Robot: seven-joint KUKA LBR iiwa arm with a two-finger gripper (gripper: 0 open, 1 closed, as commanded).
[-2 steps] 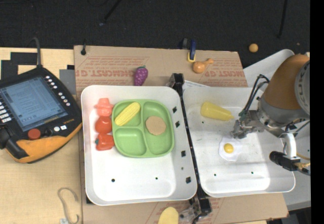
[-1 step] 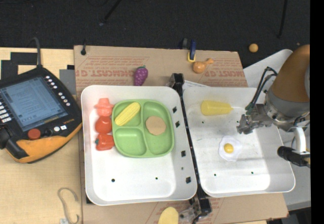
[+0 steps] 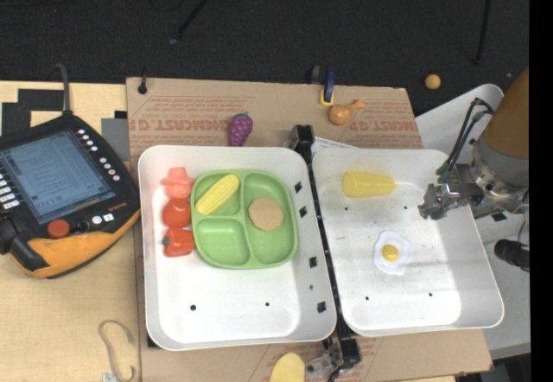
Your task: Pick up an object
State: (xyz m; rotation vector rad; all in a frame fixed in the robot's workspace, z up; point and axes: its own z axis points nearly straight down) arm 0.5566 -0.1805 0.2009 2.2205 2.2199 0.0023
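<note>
**Two bins, arm over the right one**

Bench point(image 3: 60, 320) carries a cardboard sheet point(image 3: 276, 108) under both bins; left bin point(image 3: 225, 320) and right bin point(image 3: 432, 307) sit side by side, touching along a black clamp strip; arm point(image 3: 510, 125) reaches in from the right, orange band at the frame edge, grey wrist below it.

Pendant point(image 3: 56, 190) lies left of the bins, screen up, on an orange-and-black base; green tray point(image 3: 229, 246) sits in the upper half of the left bin, three compartments; corn cob point(image 3: 216, 193) tilted in the upper-left compartment; tan disc point(image 3: 266, 214) in the right compartment; lower compartment bare.

Red and pink toys point(image 3: 175, 212) stacked in a column just left of the tray, touching its edge.

Right bin: yellow piece point(image 3: 368, 185) lies near the top wall, well left of the gripper; fried egg point(image 3: 390, 253) near mid-bin, below and left of the gripper.

Gripper point(image 3: 435, 201) hovers over the bin's right part, near its rim; nothing seen between the fingers; how far the jaws stand apart, cannot tell, too dark and small.

Outside the bins: purple grapes point(image 3: 239, 128) and an orange pear-shaped toy point(image 3: 343, 111) on the cardboard; yellow toy point(image 3: 288, 366) at the bottom edge; small orange ball point(image 3: 432, 81) on the dark floor.
</note>
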